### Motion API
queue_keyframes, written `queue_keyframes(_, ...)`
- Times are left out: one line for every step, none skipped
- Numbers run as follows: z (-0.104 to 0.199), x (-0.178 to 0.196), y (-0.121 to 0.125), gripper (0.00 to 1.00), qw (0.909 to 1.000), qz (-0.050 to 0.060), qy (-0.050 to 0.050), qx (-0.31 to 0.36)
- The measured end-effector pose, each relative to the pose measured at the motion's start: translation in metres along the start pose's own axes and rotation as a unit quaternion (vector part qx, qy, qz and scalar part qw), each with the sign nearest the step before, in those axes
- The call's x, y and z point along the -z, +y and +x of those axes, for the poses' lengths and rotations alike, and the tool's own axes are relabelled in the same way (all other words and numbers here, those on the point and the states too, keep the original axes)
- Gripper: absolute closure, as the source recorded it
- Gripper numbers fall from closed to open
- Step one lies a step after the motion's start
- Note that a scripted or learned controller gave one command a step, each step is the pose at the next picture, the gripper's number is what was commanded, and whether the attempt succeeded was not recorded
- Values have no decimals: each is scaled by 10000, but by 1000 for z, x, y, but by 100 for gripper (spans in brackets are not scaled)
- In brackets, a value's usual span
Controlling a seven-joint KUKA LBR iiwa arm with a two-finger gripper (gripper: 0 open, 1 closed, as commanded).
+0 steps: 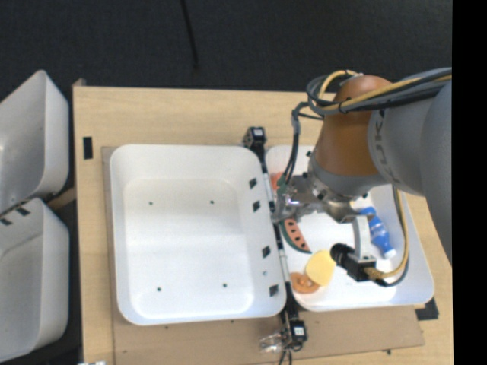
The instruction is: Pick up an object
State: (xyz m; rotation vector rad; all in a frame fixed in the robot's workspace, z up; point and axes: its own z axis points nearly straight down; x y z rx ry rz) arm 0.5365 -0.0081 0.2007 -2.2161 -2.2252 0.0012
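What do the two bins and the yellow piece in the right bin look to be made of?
Bins: the left bin and right bin look like smooth white moulded plastic, with rounded corners and a soft sheen. Yellow piece: probably matte plastic or foam, evenly coloured; too small to tell which.

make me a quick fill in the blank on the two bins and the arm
1. The arm hangs over the ____ bin.
2. The band above the arm's wrist is ____.
3. The yellow object lies in the same bin as the ____ object at the arm's far side.
4. The left bin is ____ in colour.

Missing words: right; orange; blue; white
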Motion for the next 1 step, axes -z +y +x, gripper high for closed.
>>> queue_keyframes(49,18,-10,100,10000,-13,5,10)
